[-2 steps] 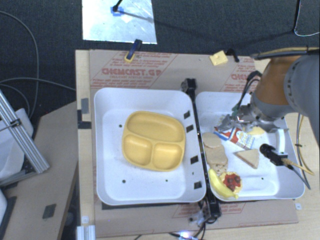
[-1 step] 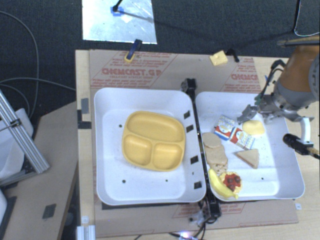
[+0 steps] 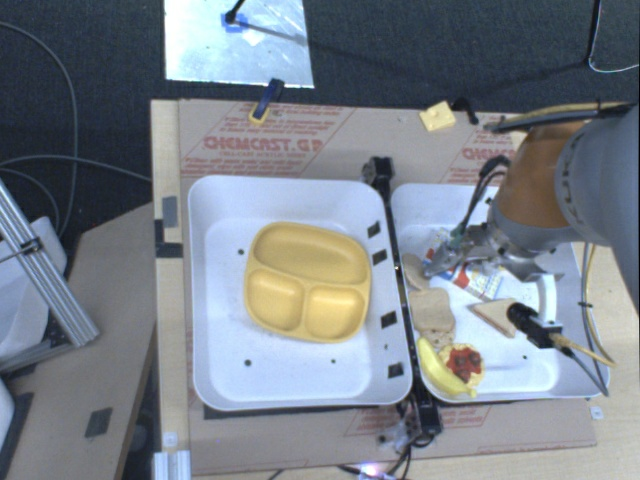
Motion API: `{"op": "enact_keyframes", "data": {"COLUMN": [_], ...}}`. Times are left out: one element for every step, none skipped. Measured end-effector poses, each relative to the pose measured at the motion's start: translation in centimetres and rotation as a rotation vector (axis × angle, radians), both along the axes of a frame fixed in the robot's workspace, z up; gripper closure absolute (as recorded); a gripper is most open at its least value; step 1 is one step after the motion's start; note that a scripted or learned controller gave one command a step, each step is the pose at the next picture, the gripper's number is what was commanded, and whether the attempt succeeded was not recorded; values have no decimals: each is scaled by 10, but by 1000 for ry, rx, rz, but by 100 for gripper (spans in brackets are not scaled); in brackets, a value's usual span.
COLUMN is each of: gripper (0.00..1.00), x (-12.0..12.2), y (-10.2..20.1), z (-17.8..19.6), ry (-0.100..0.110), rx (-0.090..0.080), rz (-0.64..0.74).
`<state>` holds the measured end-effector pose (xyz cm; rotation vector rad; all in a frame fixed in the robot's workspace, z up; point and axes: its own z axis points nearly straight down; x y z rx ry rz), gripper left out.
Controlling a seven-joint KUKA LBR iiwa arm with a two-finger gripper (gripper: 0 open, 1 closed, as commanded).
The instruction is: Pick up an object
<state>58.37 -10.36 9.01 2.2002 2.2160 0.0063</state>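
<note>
The right bin (image 3: 560, 383) holds several toy foods. A tan bread slice (image 3: 433, 311) lies near its left wall, with a small tan round piece (image 3: 412, 268) just above it. A triangular toast wedge (image 3: 494, 315) lies in the middle. At the front left sit a yellow banana (image 3: 432, 364) and a red-topped piece (image 3: 464, 360). A white packet with red and blue print (image 3: 482, 282) lies under the wrist. My gripper (image 3: 452, 252) reaches down into the bin's upper left, over a cluster of small coloured items that it partly hides.
The left bin (image 3: 215, 268) holds a yellow divided plate (image 3: 306, 280). The grey arm with its orange band (image 3: 540, 183) covers the right bin's upper right. A yellow block (image 3: 437, 117) and a blue-and-yellow item (image 3: 266, 100) lie on the cardboard behind the bins.
</note>
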Motion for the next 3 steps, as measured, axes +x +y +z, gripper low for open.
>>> {"op": "enact_keyframes", "data": {"gripper": [0,100,100], "x": [66,63,10], "y": [18,19,81], "z": [-2,7,97], "ry": [3,10,14], "rx": [8,10,12], "rz": [0,-1,0]}}
